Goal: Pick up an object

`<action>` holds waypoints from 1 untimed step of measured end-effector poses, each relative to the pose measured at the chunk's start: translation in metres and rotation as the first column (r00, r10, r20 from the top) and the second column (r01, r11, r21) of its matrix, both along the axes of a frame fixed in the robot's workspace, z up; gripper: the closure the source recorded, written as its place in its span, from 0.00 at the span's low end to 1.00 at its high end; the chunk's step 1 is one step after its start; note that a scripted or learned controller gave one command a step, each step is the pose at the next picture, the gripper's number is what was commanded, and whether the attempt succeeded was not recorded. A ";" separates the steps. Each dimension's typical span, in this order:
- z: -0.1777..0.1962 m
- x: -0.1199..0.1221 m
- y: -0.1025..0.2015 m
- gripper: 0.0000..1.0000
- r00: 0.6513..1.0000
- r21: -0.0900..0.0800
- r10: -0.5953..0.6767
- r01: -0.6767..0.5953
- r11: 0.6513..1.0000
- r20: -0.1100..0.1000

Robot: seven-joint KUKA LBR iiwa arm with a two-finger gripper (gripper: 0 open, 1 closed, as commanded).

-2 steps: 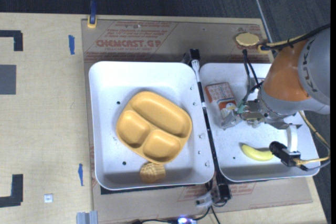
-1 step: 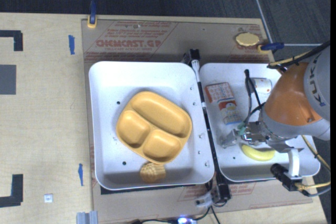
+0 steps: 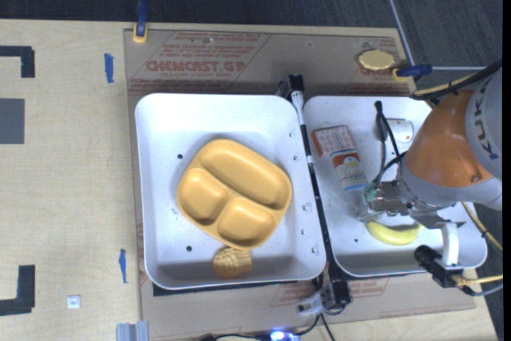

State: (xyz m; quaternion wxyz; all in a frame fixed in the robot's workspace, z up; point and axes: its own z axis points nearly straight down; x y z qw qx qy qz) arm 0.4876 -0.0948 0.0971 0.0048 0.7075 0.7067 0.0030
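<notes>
Inspecting from the near edge of the bench: a small tan, ridged object, possibly a toy walnut or cookie, is lying in the left bin at its near wall, touching the near edge of a large yellow three-compartment tray that is occupying the middle of that bin.

In the right bin, a yellow banana is lying near the front wall. The end effector is sitting directly over the banana's far side, low in the bin, with the grey and orange arm reaching in from the right and covering much of the bin. The fingers are hidden beneath the wrist hardware, so I cannot tell whether they are wide, narrow or gripping anything. Nothing is visibly lifted.

Farther back in the right bin, a white carton with red print is lying near the dividing wall, with a smaller packet just in front of it. A white cylindrical item is lying near the far wall.

Judgement: the task is not demonstrably complete. The banana appears to be the likely target and is resting on the bin floor; a confirmed grasp and lift are remaining.
</notes>
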 end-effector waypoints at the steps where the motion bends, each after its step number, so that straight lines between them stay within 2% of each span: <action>1: 0.000 0.000 0.000 0.00 1.000 0.000 0.000 0.000 1.000 0.000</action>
